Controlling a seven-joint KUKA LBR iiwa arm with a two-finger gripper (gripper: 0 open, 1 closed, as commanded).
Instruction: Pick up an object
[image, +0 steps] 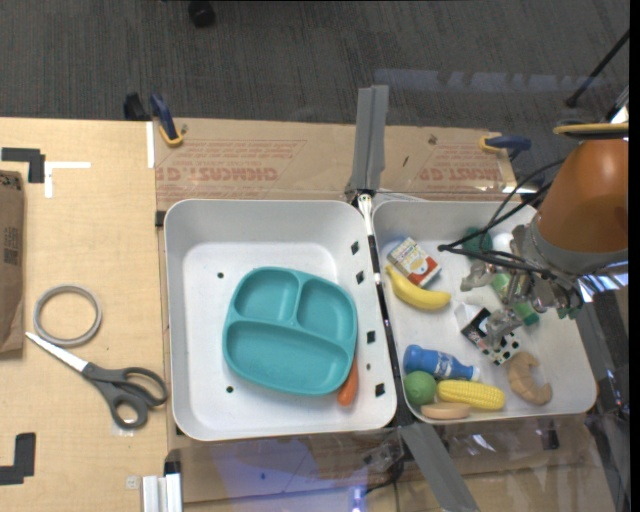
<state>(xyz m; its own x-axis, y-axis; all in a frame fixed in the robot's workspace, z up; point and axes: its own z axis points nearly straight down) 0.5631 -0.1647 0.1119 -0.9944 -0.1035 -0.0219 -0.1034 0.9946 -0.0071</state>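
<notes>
Camera view gives me both white bins side by side on the bench. The left bin (190, 300) carries a teal divided plate (291, 331) with a carrot (348, 385) lying just off its near right corner. The right bin (570, 390) has the clutter: a banana (417, 292) near the far left, a small red and white box (413, 261) just beyond it, a blue bottle (434, 361) lying on its side, a green ball (420, 386) and a corn cob (470, 395) toward the near edge, and a tan pastry-like piece (528, 379) at the near right.

My arm comes in from the right, orange band (596, 195) high, with the gripper (510, 305) low over the middle right of the right bin, above a small black and white object (492, 333). I cannot tell how its hand stands or whether it has anything.

Out on the bench to the left lie scissors (105, 378) and a roll of tape (67, 314).
</notes>
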